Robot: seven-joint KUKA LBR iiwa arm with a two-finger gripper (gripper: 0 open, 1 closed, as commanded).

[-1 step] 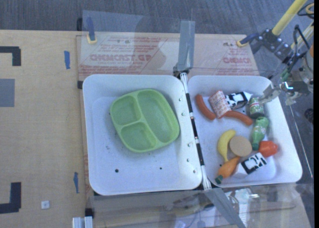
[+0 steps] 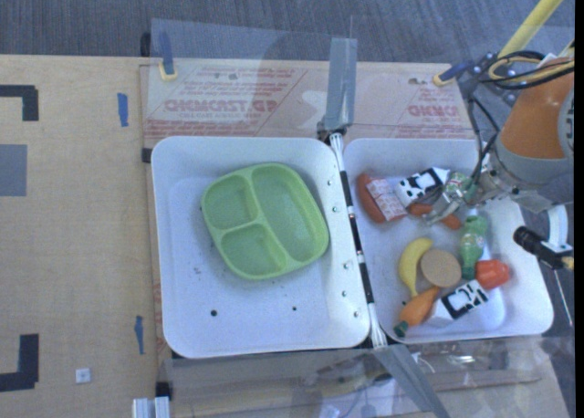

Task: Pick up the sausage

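Sausage (image 2: 429, 210): orange-red, thin, partly hidden under my gripper (image 2: 453, 197), far part of right bin (image 2: 538, 316).
My fingers: state I cannot tell.

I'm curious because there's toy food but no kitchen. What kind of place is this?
Probably a robot lab. A grey and orange robot arm reaches over two white bins on a wooden bench. One holds toy food, the other a green divided plate.
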